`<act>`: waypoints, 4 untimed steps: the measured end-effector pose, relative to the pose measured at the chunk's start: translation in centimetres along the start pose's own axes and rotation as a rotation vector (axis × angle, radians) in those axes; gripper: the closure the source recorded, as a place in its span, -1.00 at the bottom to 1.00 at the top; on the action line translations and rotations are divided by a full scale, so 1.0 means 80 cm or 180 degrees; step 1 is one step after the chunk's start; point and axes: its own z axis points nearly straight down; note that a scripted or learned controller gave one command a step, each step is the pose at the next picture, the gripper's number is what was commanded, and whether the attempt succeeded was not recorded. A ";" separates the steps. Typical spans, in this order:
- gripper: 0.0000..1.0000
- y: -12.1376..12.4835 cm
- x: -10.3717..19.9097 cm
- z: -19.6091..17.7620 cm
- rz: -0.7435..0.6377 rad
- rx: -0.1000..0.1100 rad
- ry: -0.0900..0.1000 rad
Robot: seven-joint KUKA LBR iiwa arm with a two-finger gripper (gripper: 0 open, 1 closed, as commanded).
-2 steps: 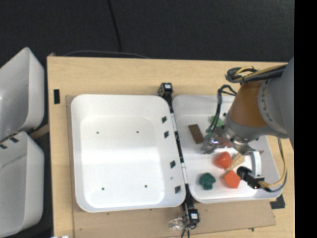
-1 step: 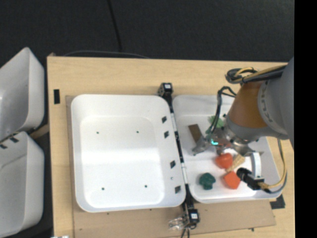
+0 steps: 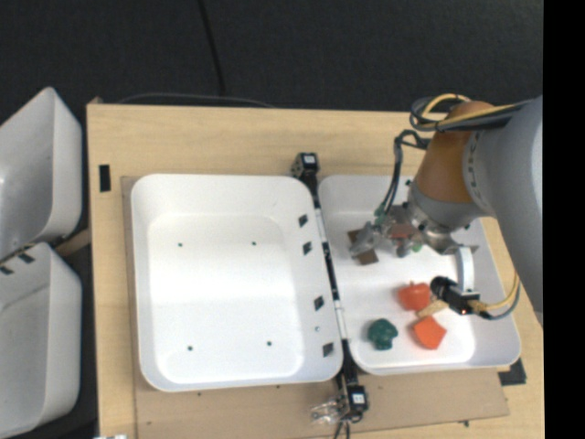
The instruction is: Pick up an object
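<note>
The arm reaches into the right bin (image 3: 364, 293) from the right. Its gripper (image 3: 368, 237) hangs low over the bin's upper left part. A small brown object (image 3: 367, 258) lies just below and in front of the gripper; whether they touch is unclear. Further toward the front of this bin lie a red-orange block (image 3: 413, 295), an orange block (image 3: 430, 334) and a dark green lumpy object (image 3: 382, 333), all apart from the gripper.
The left bin (image 3: 228, 273) sits beside the right one, joined along a clipped middle rim (image 3: 325, 263). A black connector with a yellow cable (image 3: 454, 295) hangs from the arm over the right bin's right side. White casings stand off the bench at far left.
</note>
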 end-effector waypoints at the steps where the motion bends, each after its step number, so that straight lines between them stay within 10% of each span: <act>1: -1.00 0.079 0.034 0.000 -0.0008 -0.0005 0.0004; 2: -1.00 -0.008 0.032 0.001 0.0015 0.0033 0.0003; 3: -1.00 0.089 0.036 0.000 -0.0003 -0.0009 -0.0001; 4: -1.00 0.085 0.034 0.000 -0.0003 0.0013 -0.0003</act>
